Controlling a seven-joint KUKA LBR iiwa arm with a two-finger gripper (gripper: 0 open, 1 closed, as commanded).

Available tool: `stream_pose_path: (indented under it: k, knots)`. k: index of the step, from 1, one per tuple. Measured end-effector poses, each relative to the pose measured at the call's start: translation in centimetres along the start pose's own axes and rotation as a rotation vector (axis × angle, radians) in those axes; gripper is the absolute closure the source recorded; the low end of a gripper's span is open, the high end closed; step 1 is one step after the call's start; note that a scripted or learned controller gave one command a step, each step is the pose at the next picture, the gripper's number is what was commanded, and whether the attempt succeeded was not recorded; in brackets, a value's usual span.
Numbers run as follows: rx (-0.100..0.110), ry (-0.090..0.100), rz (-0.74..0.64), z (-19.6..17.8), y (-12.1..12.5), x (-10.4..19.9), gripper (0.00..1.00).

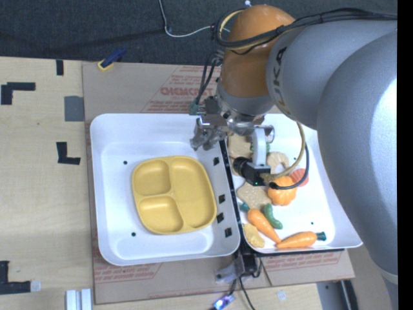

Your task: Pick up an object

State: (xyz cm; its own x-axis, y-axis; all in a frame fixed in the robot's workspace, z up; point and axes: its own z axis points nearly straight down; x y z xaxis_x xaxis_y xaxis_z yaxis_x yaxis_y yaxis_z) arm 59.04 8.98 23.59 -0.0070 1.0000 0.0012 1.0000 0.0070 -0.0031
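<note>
Starting at the left, the shallow white plastic bin (pixel 106 173) is holding a yellow three-compartment plastic plate (pixel 173 194), lying flat near its centre and touching nothing else. Moving right to the ridge where the two bins meet, the grey arm's two-finger gripper (pixel 208 136) is hanging at about the plate's one o'clock, and whether it is spread or pressed together I cannot tell; nothing is showing between its tips. Further right, the second white bin (pixel 335 228) is carrying the likely targets: an orange plastic pumpkin (pixel 284 194) at the middle, an orange toy carrot (pixel 262 223) at its seven o'clock, and another carrot with a green top (pixel 300 239) toward five o'clock. The pieces are crowding each other, so a good pick probably means choosing the outermost carrot, aligning across its narrow width, and descending straight without nudging its neighbours.
</note>
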Motion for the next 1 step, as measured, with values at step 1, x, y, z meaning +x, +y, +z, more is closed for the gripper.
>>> stream_pose_path:
  k: [1]
  knots:
    - [0.001,-0.003,0.005,1.77,-0.2,1.48,1.0]
